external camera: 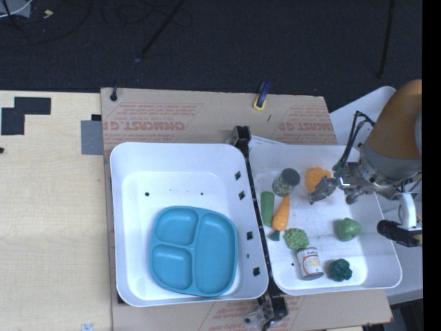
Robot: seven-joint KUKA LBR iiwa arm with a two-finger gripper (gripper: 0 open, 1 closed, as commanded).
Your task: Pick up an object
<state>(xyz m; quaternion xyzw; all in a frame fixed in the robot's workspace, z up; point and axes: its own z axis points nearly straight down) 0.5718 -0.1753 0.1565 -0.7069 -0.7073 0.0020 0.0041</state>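
The gripper (324, 193) hung over the right bin (386, 276), and I could not tell how it stood. Just beside it, on the far side, lay an orange toy fruit (316, 178) — the nearest thing to pick. It seemed light, stiff and smooth, so it might slip; a hold across its middle looked best. A green ball (347, 229) lay nearer the camera.
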